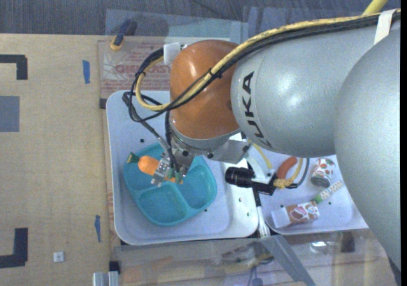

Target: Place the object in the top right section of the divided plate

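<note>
The divided plate (172, 199) lay in the left bin (127, 215), toward six o'clock. A carrot (147, 164) sat at the plate's ten o'clock edge. At three o'clock, the right bin (346, 215) held a carton (304, 213) and a cup (323, 171).

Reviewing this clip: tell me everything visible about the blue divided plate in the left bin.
The teal-blue divided plate looks like smooth moulded plastic, rounded in outline, with raised ridges splitting it into sections. It lies flat on the floor of the left white bin, toward its front. A small orange carrot-like toy with a green tip rests at its upper left edge. The gripper hangs over its middle, hiding part of it.
</note>
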`<state>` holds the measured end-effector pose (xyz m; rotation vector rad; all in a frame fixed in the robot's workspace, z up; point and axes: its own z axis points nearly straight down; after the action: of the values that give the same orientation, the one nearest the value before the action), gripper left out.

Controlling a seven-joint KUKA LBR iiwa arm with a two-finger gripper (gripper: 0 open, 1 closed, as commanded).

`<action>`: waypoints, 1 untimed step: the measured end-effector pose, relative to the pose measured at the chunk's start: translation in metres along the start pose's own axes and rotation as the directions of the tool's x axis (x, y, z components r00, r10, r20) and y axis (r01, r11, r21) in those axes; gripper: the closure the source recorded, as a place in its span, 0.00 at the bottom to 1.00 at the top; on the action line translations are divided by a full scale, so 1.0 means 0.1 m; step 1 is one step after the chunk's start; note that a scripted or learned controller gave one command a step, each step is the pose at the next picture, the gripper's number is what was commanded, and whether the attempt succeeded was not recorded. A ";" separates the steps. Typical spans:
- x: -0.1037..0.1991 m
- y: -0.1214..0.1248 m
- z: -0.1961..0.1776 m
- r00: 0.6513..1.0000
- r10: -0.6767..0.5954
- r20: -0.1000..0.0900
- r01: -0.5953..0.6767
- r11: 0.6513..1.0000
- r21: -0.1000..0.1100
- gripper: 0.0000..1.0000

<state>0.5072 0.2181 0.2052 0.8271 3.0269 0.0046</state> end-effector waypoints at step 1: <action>0.25 -0.10 -0.05 0.983 -0.182 -0.004 0.182 0.983 0.003 1.00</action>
<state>0.4805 0.2217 0.2102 0.5485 3.0937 0.0007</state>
